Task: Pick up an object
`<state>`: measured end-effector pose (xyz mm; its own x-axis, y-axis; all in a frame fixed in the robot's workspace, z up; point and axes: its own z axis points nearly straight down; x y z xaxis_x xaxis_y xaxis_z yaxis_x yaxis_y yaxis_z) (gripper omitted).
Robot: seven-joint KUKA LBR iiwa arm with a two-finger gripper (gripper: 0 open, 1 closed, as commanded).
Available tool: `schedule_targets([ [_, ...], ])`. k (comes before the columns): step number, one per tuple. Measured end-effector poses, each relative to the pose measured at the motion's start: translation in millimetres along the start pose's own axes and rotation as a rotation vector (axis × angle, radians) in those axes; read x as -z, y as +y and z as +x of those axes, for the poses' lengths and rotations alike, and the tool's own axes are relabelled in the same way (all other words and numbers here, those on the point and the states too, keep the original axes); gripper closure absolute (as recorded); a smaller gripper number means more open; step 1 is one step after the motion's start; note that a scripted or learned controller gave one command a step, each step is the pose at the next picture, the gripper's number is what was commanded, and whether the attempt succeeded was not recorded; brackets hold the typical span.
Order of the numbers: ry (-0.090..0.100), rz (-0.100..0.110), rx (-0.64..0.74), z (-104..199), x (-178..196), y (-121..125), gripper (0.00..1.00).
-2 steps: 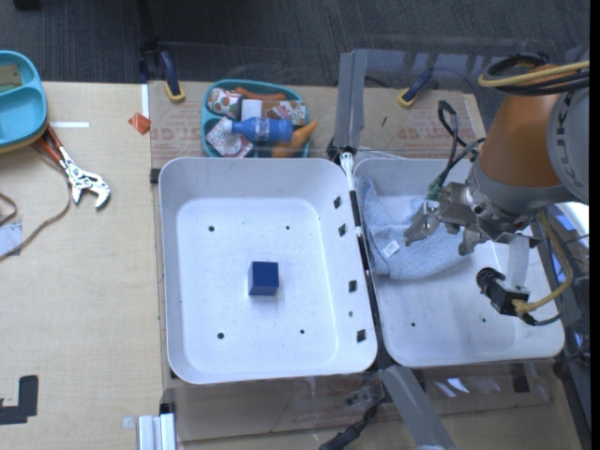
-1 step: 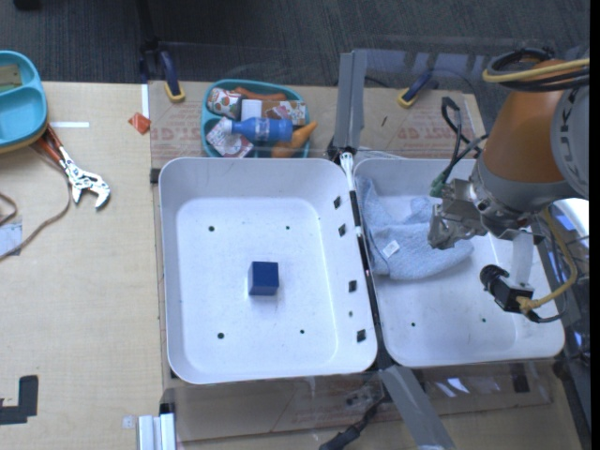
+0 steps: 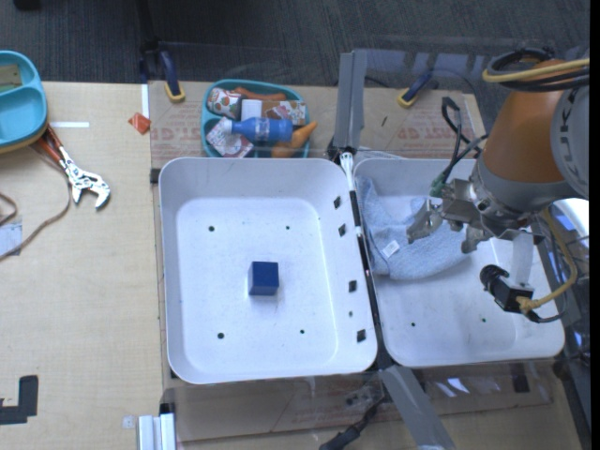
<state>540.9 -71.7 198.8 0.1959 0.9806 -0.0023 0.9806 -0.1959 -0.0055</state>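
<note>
Gripper (image 3: 444, 219), fingers spread, hangs over a grey cloth (image 3: 405, 239) in the right bin (image 3: 469, 345), holding nothing; 1 blue cube (image 3: 264, 277) sits in the left bin (image 3: 187, 251).

A light wooden surface (image 3: 75, 307) fills the left side, with dark grey carpet (image 3: 281, 7) beyond its far edge. On the wood lie a wrench (image 3: 82, 184), a teal tray (image 3: 19, 97) at the left edge, and a teal tub (image 3: 255, 120) of clutter. Two orange-handled clamps (image 3: 169, 81) grip the far edge. Light is even.
</note>
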Motion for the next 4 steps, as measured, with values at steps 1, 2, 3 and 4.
schedule_targets([
  [1,0.0,-0.003,-0.175,-17,-36,85,0.0],
  [2,0.0,-0.006,-0.009,-94,-1,78,0.0],
  [3,0.001,-0.002,-0.145,-66,29,44,0.0],
  [4,0.002,-0.007,0.019,-49,-106,28,0.0],
])
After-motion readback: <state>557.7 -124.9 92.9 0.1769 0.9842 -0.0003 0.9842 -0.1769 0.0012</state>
